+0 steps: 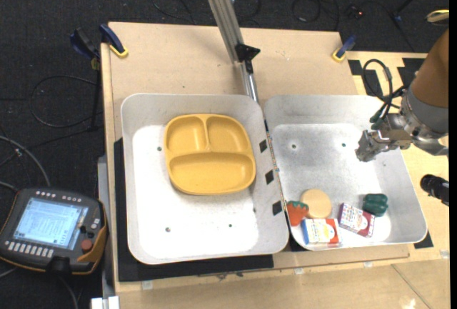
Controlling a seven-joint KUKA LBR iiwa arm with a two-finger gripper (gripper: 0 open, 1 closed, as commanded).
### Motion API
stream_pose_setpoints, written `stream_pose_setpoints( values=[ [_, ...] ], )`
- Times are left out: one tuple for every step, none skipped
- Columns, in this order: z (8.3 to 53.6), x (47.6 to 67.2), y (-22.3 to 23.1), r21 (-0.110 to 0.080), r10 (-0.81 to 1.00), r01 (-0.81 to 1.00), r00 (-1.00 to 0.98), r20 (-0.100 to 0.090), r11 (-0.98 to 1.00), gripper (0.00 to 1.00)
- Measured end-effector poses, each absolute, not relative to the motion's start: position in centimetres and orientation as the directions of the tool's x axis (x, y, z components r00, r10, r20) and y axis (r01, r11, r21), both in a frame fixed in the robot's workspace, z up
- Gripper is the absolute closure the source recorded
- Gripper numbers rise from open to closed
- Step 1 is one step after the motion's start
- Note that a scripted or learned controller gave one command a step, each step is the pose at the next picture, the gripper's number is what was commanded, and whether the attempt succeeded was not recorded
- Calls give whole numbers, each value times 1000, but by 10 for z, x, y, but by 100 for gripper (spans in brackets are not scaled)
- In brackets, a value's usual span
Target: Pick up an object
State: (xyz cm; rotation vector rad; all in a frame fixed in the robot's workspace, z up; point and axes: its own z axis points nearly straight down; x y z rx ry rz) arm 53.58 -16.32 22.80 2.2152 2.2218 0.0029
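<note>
Looking down on your bench (178, 58), you've got a pale wooden top with two white bins side by side. Left bin (143, 229) carries a yellow divided plate (210, 155), sitting toward its upper half. Right bin (321, 150) has its clutter bunched along the near edge — a round tan disc (315, 202), a small orange-red piece (296, 210) touching its left, a white and red carton (320, 231) just below, a pink-and-white box (356, 219) to the right, and a dark green lump (375, 203) beside that.

Your gripper (370, 144) hangs over the right bin's upper right part, well apart from those pieces, nothing visibly between its tips; whether the claw is wide or narrow, you can't tell from this angle.

Around the bench — dark carpet, loose cables at the top, a metal pole (223, 4) slanting in to the bins' seam, yellow-blue clamps (114, 42) on the corners, and a pendant (51, 229) with a lit screen on the floor at lower left.
</note>
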Motion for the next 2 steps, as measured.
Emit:
stream_pose_setpoints(
  values=[
    [237, 550, -116, 2, 1000, 1000, -8, 1, 8, 100],
    [246, 571, -68, 3, 1000, 1000, -7, 2, 7, 100]
  ],
)
